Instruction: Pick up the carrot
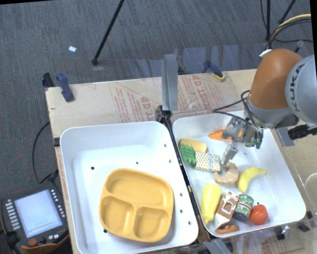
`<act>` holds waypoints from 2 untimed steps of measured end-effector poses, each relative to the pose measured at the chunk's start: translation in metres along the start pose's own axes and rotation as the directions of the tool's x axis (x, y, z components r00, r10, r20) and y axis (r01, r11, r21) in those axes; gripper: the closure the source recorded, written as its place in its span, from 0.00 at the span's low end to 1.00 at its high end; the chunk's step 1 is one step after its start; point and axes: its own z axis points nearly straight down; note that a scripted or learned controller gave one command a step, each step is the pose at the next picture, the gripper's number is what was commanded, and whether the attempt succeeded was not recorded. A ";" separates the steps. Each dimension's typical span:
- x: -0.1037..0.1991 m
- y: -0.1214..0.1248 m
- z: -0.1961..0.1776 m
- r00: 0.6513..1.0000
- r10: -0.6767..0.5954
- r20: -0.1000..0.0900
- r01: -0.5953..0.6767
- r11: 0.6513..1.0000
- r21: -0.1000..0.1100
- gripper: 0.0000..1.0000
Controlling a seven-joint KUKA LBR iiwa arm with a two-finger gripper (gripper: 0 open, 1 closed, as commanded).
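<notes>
Dark grey carpet floor (22,47), black tripod legs (109,25), cardboard-topped bench (117,102)

A yellow divided plate (136,205) lies in the left bin (77,154), banana (250,177) in the right

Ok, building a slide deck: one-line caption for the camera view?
Pincer poised low in the right bin above toy food, the carrot lying just behind it.
</notes>
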 end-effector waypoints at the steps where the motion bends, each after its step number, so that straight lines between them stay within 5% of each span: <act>1: -0.006 -0.021 0.006 0.988 0.153 -0.033 -0.154 0.988 -0.010 0.00; 2: -0.011 -0.023 -0.007 0.988 0.152 -0.008 -0.152 0.988 -0.008 1.00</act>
